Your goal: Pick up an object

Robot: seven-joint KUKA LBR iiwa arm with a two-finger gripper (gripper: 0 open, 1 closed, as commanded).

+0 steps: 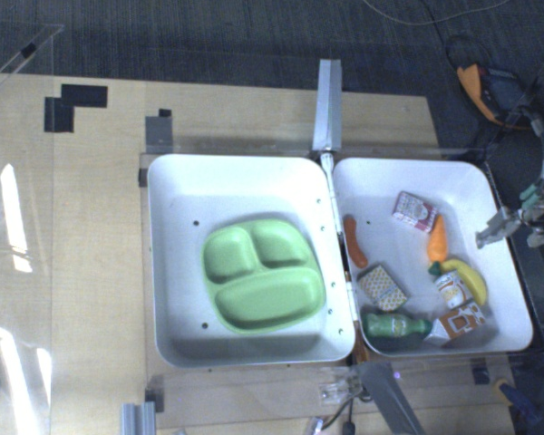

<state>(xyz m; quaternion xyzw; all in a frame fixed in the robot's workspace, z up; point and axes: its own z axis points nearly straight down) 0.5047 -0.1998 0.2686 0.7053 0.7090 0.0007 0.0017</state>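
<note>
Hovering gripper (500,229), right bin (490,181) edge, nothing held

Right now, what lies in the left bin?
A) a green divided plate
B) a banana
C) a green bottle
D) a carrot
A: the green divided plate lies alone in the left bin, while the banana, carrot and green bottle lie in the right bin.

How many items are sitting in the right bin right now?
7: sausage left, carton top, carrot, banana, jar, checkered packet, green bottle at bottom. A brown packet beside the jar may be an eighth.
</note>
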